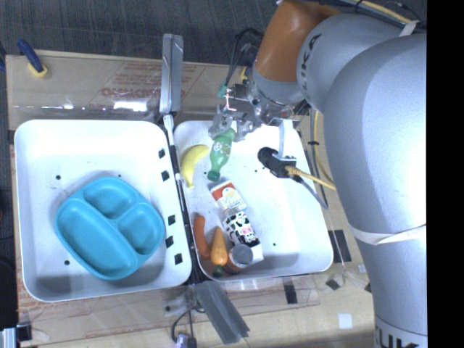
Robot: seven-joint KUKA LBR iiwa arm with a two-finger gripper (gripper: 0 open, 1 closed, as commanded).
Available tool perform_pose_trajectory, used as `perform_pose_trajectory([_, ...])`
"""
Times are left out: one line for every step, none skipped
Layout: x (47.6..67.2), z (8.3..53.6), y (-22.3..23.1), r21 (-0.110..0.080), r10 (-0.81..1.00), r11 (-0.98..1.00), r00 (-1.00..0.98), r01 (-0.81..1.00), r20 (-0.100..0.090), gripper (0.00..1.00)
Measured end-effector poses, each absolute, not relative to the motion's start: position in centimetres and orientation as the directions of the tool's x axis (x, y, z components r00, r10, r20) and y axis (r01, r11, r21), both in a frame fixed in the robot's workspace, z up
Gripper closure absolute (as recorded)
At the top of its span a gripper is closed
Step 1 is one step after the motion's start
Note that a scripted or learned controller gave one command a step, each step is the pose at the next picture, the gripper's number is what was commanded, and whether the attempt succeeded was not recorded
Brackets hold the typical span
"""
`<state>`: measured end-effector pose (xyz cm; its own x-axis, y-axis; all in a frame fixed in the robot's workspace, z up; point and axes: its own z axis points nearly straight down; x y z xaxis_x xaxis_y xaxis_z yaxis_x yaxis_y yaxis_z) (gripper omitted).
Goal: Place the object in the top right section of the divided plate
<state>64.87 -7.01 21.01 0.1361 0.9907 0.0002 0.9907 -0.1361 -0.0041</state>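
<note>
Here jaws narrow, gripping green bottle (220, 153) by top

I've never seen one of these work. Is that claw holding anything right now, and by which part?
It appears so: the gripper is closed on the green bottle, gripping its wider end, the one farther from the cap. The neck end hangs free.

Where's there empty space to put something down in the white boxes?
The blue plate has all three sections bare, and the left bin is bare above the plate. In the right bin, there's bare floor between the milk carton and the right wall. It's crowded along that bin's left side: banana, green bottle, carrots.
</note>
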Motion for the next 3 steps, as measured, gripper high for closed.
perform_pose_trajectory([65.0,19.1,-3.1,-0.006,0.996,0.095,-0.095,0.996,0.001,1.0])
perform_pose_trajectory([59.1,19.1,3.7,-0.004,0.827,0.563,-0.563,0.827,0.002,1.0])
perform_pose_trajectory([59.4,19.8,-2.5,-0.001,0.814,0.581,-0.581,0.814,0.0,1.0])
